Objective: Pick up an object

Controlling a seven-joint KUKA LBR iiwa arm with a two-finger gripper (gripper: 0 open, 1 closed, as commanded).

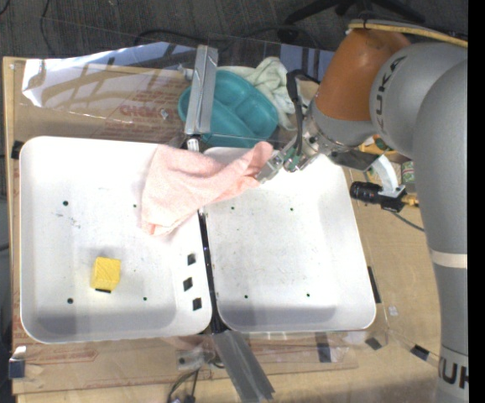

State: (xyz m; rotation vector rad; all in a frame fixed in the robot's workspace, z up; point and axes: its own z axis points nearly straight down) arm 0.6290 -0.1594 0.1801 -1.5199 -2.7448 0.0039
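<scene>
Pink crumpled cloth (194,187) is draped across the divider between the two shallow white bins, most of it in the left white bin (49,309) and one corner lifted over the upper edge of the right white bin (352,309). That corner is pinched by the end effector (269,168), whose fingers are small and partly blurred. A small yellow block (106,274) is seen in the left bin. A teal plastic object (234,112) behind the bins is partly hidden on the desk (402,284).
</scene>
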